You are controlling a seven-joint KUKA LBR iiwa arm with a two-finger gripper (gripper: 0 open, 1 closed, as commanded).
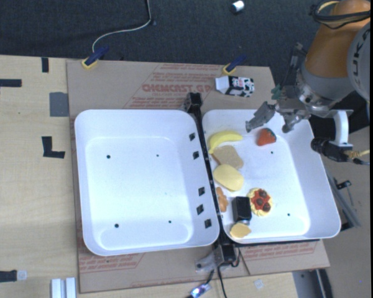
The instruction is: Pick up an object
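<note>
Two white bins sit side by side; the right bin (311, 191) holds the objects. Lowest in frame lie a yellow piece (240, 231), a black block (241, 208) and a red-topped toy (260, 201). Higher up, the gripper (273, 121) hangs spread above a red piece (265, 137), gripping nothing.

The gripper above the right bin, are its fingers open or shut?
Open. The two-finger gripper has its grey fingers spread apart above the small red toy in the right white bin, gripping nothing.
</note>
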